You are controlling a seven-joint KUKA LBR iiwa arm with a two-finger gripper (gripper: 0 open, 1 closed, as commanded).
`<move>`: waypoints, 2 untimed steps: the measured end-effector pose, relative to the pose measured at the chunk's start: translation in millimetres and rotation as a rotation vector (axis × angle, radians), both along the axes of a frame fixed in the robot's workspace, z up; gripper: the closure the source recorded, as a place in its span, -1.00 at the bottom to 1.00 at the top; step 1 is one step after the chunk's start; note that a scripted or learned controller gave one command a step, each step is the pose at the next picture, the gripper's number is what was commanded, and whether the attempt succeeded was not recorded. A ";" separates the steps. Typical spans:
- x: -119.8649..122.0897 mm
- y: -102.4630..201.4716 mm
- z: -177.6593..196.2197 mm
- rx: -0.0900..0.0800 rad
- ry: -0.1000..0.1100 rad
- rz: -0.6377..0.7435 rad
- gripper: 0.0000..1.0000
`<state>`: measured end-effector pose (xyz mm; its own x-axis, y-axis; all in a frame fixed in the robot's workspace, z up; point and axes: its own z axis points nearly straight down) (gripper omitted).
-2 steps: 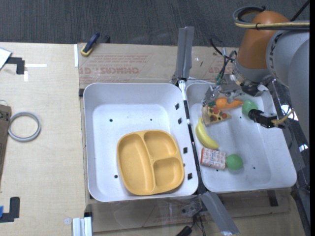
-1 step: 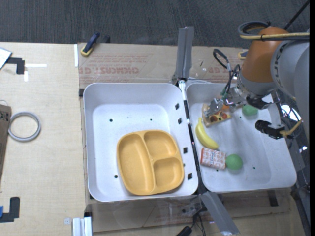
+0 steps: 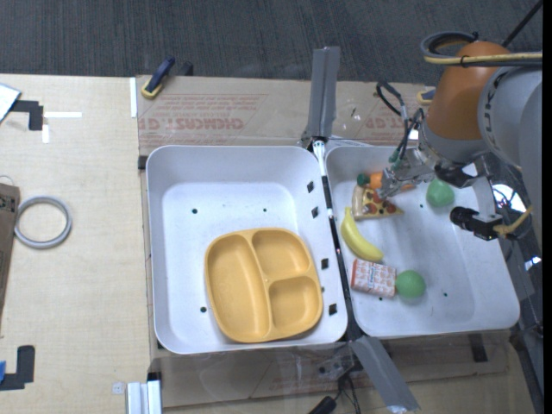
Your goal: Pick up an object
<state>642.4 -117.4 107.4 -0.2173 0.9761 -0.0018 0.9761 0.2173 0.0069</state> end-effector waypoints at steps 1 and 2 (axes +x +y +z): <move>-6.8 -16.0 -9.4 0.002 -0.003 -0.165 1.00; -105.7 -33.9 -10.4 0.002 -0.003 -0.396 1.00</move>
<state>536.7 -151.3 97.0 0.1757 0.9844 -0.0004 0.9844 -0.1757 0.0100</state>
